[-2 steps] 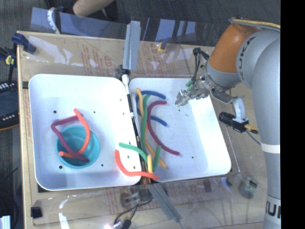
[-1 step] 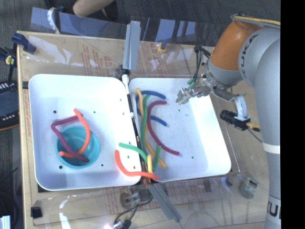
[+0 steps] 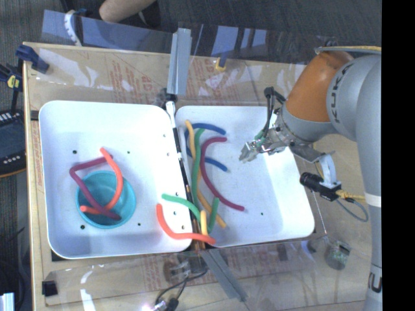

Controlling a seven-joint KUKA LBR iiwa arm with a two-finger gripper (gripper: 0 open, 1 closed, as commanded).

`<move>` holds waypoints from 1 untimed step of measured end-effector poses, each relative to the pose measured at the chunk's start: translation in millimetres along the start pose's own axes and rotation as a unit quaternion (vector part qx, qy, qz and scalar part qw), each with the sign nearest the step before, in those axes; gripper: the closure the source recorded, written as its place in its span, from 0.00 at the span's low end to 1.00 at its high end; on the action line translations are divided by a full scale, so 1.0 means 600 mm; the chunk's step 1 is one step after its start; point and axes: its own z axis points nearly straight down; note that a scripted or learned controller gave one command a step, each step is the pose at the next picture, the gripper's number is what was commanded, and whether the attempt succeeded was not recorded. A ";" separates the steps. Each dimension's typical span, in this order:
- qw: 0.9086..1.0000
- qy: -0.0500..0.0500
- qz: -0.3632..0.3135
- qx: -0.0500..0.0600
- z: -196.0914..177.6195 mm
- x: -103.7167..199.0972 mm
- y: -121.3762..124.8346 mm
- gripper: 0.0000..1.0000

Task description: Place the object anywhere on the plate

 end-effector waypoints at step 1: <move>1.000 0.000 -0.026 0.000 -0.006 0.012 -0.048 1.00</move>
